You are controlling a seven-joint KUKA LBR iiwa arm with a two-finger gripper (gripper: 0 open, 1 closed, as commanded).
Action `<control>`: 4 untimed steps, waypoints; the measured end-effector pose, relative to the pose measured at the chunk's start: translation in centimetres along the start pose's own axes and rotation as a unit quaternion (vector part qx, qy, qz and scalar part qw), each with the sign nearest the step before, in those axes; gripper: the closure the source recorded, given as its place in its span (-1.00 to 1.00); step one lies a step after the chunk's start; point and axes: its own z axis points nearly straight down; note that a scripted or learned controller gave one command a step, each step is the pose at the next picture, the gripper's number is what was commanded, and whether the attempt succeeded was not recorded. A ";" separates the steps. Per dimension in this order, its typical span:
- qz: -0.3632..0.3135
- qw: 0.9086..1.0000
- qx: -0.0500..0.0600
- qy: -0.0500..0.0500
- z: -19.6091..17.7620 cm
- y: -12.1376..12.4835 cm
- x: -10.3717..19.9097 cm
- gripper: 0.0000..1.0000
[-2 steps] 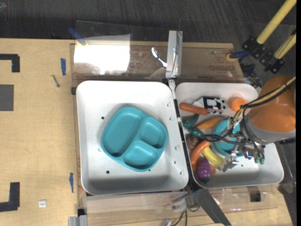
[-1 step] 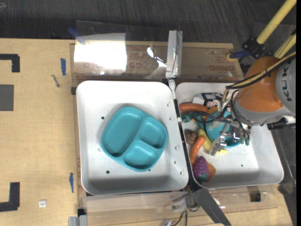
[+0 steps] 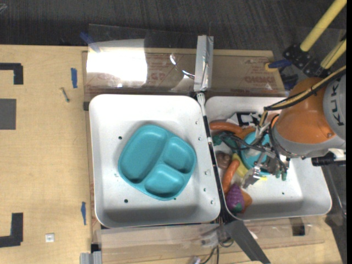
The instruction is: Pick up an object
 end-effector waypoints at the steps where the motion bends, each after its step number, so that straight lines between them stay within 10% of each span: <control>1: 0.034 0.999 0.000 -0.001 0.0 0.7 1.4 -1.00; 4: 0.156 0.988 0.000 0.002 0.0 1.5 0.3 -1.00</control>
